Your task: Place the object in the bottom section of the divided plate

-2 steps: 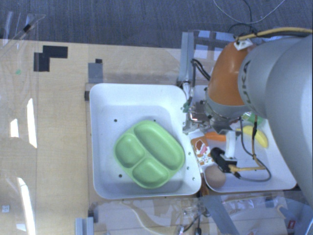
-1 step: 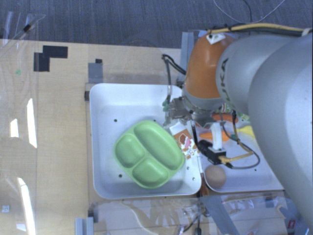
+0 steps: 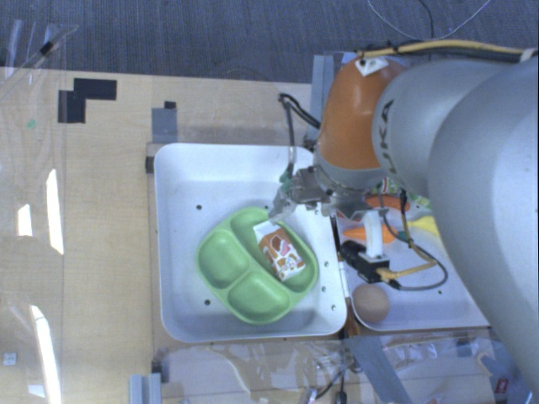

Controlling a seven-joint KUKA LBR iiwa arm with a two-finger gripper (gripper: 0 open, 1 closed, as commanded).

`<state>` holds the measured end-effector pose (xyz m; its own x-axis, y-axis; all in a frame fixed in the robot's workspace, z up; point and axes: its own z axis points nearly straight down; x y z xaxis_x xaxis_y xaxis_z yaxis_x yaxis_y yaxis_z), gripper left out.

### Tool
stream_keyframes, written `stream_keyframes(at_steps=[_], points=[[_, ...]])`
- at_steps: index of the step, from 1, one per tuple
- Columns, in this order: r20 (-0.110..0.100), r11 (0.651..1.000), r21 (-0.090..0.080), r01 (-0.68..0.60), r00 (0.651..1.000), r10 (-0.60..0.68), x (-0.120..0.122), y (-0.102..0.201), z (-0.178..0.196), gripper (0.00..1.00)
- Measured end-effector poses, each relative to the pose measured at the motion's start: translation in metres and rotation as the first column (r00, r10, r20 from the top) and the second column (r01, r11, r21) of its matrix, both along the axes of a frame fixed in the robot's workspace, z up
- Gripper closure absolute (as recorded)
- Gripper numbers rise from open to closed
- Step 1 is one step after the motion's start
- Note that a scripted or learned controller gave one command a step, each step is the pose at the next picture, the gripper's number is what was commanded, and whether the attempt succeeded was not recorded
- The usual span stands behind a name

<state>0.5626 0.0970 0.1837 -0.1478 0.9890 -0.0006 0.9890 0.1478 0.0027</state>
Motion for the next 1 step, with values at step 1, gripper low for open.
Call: stream_keyframes(at_steps=[1], points=[[0.0, 1.0, 0.0, 0.002, 1.0, -0.002, 0.0061, 0.0032, 0.0, 0.0]])
